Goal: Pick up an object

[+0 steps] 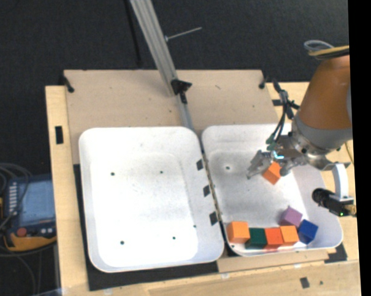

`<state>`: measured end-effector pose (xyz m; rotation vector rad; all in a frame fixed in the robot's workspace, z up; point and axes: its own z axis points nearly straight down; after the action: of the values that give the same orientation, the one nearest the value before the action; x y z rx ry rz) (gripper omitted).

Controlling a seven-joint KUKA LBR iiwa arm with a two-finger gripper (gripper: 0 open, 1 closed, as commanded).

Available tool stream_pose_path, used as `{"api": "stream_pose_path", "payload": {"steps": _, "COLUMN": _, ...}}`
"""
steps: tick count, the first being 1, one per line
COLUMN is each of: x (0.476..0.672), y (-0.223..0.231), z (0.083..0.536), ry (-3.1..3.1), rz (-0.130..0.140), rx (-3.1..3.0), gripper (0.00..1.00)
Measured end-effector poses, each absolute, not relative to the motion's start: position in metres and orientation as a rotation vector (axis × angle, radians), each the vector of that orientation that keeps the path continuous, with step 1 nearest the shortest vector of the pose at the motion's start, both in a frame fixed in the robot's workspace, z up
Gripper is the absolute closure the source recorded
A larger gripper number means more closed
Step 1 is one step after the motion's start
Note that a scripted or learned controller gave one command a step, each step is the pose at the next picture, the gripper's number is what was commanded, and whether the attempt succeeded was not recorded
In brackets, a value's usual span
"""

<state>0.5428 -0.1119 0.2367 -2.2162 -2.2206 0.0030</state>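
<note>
Over the right-hand bin, the two-finger gripper [270, 166] is hanging from the grey arm with the orange band [326, 98], which is reaching in from the right. Its fingers are closing on a small orange block [272, 173]; the block is sitting tilted between the finger ends and appears to be riding clear of the bin floor, though the slant of the view is making the height hard to judge.

Item, right bin: a shallow white plastic bin [234, 142], speckled with grey scuffing, is lying under the gripper. Along its near wall a row of small blocks is resting: a second orange cube [239, 230], a dark green cube [257, 237], an orange-red cube [274, 236], a lighter orange cube [289, 233] and a blue cube [307, 230], with a purple cube [292, 216] just behind the last two. All are lying well apart from the gripper.

Item, left bin: a second shallow white bin [98, 179] is sitting beside the first, the two rims touching along the middle.

Item, bench: a pale wooden board [128, 98] is bearing both bins, with a slanting metal rail [156, 41] rising from its far side.

Progress, as judged: the grasp is looking made and the lift begun or nearly so; what is remaining is carrying the block securely upward without it slipping from its tilted seat.
</note>
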Motion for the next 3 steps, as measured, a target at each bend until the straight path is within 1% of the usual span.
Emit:
{"api": "stream_pose_path", "payload": {"steps": 1, "x": 0.544, "y": -0.112, "z": 0.239, "ry": -2.222, "rz": -0.002, "rx": -2.222, "gripper": 0.00}}
{"api": "stream_pose_path", "payload": {"steps": 2, "x": 0.536, "y": -0.114, "z": 0.179, "ry": -2.217, "rz": 0.007, "rx": -2.221, "gripper": 0.00}}
{"api": "stream_pose_path", "payload": {"steps": 3, "x": 0.544, "y": -0.118, "z": 0.124, "ry": -2.216, "rz": 0.007, "rx": -2.223, "gripper": 0.00}}
